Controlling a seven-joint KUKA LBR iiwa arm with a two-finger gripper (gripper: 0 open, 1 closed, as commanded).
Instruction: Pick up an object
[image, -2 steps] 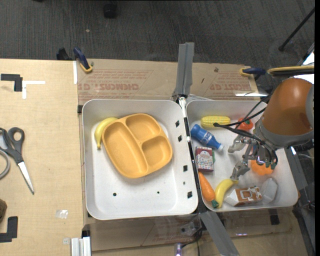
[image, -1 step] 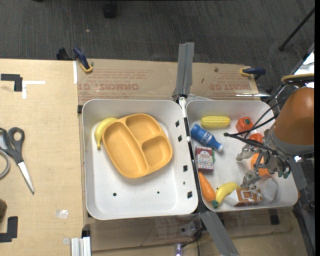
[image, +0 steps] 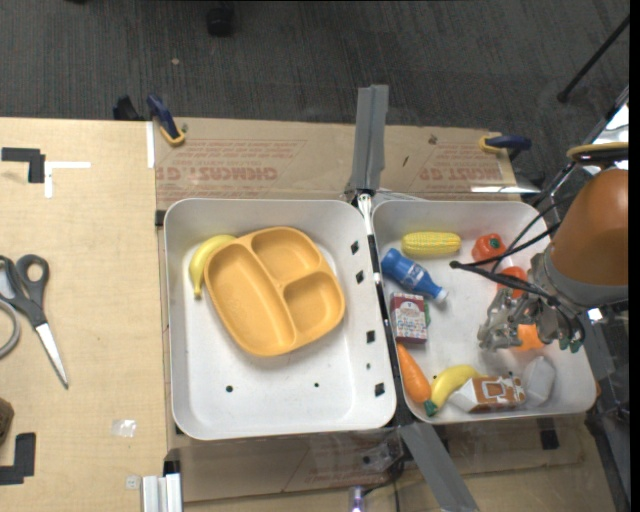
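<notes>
The right bin (image: 465, 210) holds a corn cob (image: 431, 243), a blue bottle (image: 411, 274), a small red box (image: 409, 319), a carrot (image: 412, 372), a small banana (image: 450, 384), a brown and white carton (image: 497, 392), a grey piece (image: 539, 379) and an orange and red toy (image: 489, 247). My gripper (image: 500, 330) hangs low over the right part of this bin, just above the carton. An orange thing (image: 528, 335) lies right beside its fingers. Whether the fingers grip anything is hidden by the wrist.
The left bin (image: 270, 415) carries a yellow divided plate (image: 275, 288) with a banana (image: 204, 259) tucked at its left edge. Scissors (image: 35, 305) lie on the wooden bench at far left. Black cables (image: 520, 240) run from the arm across the right bin's far corner.
</notes>
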